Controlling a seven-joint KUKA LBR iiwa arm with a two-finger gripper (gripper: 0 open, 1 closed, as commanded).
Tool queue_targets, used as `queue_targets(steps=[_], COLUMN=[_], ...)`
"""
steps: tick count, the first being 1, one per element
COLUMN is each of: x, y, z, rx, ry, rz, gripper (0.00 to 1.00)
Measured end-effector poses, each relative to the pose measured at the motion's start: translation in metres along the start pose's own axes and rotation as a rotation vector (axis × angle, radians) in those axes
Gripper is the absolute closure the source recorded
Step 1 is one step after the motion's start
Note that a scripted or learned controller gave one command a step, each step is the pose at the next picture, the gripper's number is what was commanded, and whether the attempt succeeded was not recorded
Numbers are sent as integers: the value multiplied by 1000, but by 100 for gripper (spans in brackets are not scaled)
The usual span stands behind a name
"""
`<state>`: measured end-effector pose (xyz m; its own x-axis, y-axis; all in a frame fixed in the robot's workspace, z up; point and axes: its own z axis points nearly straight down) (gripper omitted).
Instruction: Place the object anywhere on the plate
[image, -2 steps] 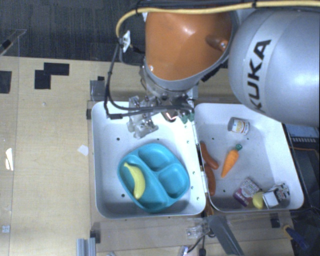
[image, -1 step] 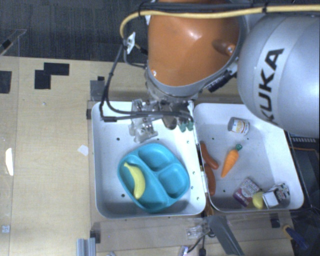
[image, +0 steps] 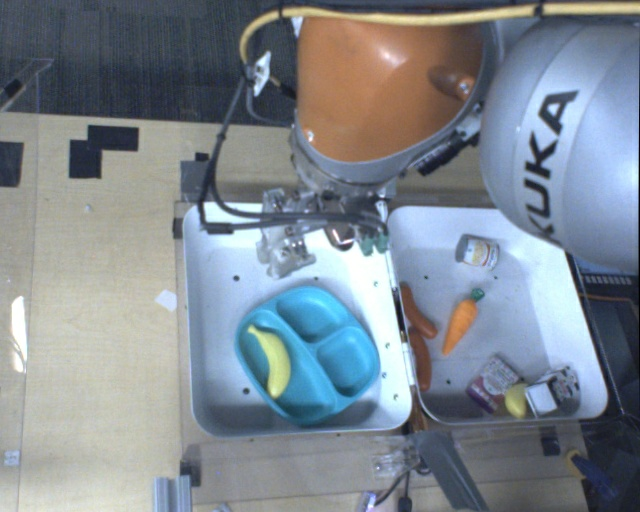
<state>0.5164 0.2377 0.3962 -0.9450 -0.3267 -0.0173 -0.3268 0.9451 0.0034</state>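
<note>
A blue divided plate (image: 335, 358) lies in the left bin (image: 205, 330). A yellow banana (image: 270, 362) rests in the plate's left compartment, free of the gripper. My gripper (image: 288, 250) hangs over the bin's far side, just beyond the plate's far rim and apart from the banana. The orange wrist band and grey arm loom above it and hide the bin's far edge.
The right bin (image: 580, 330) holds a small can (image: 478, 251), a carrot (image: 460, 320), two reddish sausages (image: 418, 314) along its left wall, a purple packet (image: 490, 385), a yellow piece (image: 515, 402) and a small box (image: 548, 396). A black cable (image: 215, 170) loops down at the left of the wrist.
</note>
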Motion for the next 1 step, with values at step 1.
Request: queue_targets(steps=[1], x=[16], y=[4], z=[13], rx=[2], ry=[10], rz=[-54], gripper=[100])
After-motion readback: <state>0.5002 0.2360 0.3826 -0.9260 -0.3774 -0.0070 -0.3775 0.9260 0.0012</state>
